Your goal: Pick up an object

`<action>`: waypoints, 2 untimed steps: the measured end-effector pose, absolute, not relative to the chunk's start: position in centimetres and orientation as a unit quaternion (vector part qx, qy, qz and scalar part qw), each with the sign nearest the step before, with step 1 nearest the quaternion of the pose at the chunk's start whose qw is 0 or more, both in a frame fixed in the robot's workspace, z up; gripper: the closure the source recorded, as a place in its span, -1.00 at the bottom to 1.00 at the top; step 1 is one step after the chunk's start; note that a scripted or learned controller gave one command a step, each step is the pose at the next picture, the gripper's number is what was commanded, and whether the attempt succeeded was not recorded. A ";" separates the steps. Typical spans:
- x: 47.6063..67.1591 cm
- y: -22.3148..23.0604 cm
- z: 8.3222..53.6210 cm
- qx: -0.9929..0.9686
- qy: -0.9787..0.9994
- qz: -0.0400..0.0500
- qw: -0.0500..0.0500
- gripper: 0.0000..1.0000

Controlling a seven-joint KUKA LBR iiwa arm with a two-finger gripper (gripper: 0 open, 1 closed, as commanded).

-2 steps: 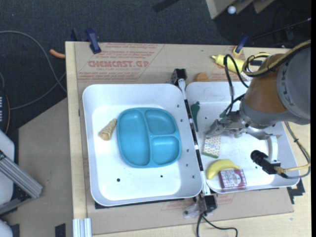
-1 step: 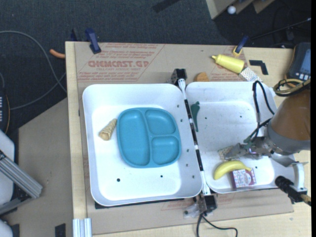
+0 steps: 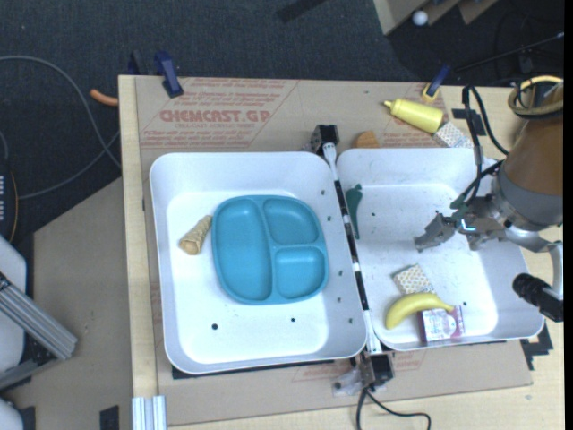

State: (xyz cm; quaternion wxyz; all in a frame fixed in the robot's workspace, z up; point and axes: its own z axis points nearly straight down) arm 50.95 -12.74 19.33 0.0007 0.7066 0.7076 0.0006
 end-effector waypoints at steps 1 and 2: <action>48.5 -11.8 9.5 0.707 0.707 -0.001 -0.001 -1.00; 48.3 -9.6 13.6 0.707 0.707 0.000 0.001 -1.00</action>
